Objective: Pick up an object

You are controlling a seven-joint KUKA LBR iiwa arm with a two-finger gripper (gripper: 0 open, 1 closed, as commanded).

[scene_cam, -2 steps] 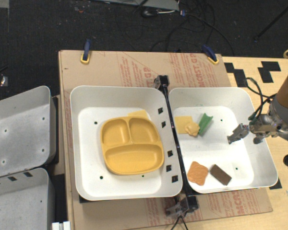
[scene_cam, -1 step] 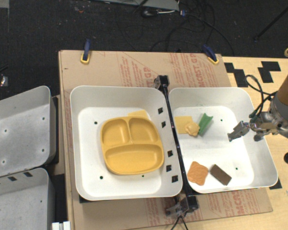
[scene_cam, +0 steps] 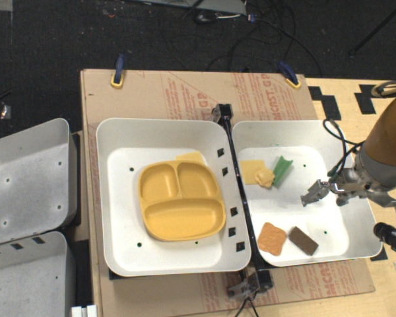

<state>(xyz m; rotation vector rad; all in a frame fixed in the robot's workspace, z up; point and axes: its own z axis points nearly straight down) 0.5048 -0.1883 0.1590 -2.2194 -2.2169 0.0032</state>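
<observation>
In the right bin, a pale yellow wedge lies at the back left, touching a green piece. An orange biscuit-like slab and a brown block lie side by side near the front wall. My gripper hangs over the right half of this bin, to the right of the green piece and up-right of the brown block. It touches none of them, and its dark tip is too small to read.
The left bin holds a yellow divided plate with a pale yellow flat piece poking out behind it. A black divider runs between the bins. Cables trail from the arm over the right bin's back corner.
</observation>
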